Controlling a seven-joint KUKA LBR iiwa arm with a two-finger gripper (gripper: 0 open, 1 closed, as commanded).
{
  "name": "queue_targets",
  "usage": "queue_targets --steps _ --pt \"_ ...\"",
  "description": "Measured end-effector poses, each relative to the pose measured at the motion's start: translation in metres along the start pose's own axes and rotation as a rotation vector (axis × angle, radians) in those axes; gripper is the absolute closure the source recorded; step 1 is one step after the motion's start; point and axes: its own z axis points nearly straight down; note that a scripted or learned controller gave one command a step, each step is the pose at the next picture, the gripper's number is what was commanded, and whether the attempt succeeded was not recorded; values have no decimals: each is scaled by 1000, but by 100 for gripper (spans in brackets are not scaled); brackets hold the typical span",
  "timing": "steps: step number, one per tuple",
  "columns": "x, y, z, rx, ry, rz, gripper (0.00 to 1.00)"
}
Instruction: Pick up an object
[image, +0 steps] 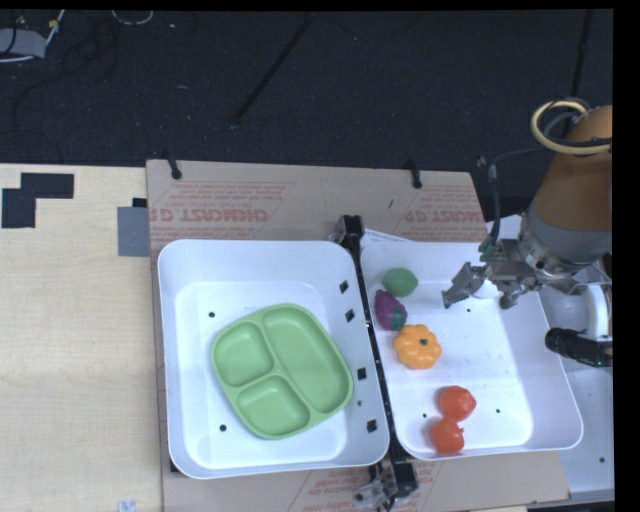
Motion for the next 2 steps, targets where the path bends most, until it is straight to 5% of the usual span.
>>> queue_targets --steps 1,2 --pt "0 2 -7 -12 -2 -2 0" --pt "-4 0 37 -9 -1 -2 0"
